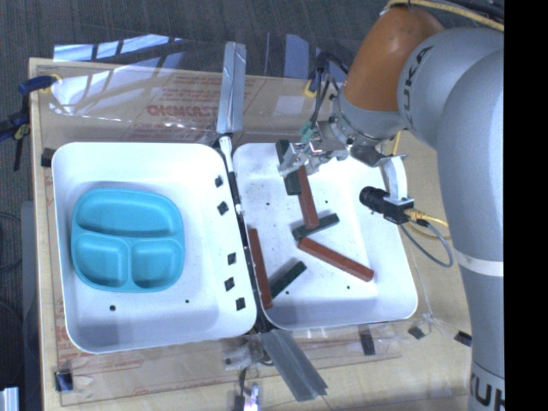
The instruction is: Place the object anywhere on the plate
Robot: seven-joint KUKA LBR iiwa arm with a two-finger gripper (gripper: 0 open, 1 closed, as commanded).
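A light blue plate point(127, 238) with three compartments lies in the left bin point(68, 315). The right bin point(390, 289) holds several brown and dark sticks. My gripper point(306, 159) hangs low over the far part of the right bin, right above the upper end of a brown stick point(306, 202) that lies steeply toward the near side. A small dark piece point(294, 181) sits just under the gripper beside that end. The view does not show anything held.
A dark block point(315, 224) touches the lower end of the brown stick. A longer brown stick point(336, 259) lies slanted below it. Another dark block point(287, 276) and a thin brown stick point(259, 268) lie by the divider wall. A black cable plug point(381, 204) hangs off the wrist.
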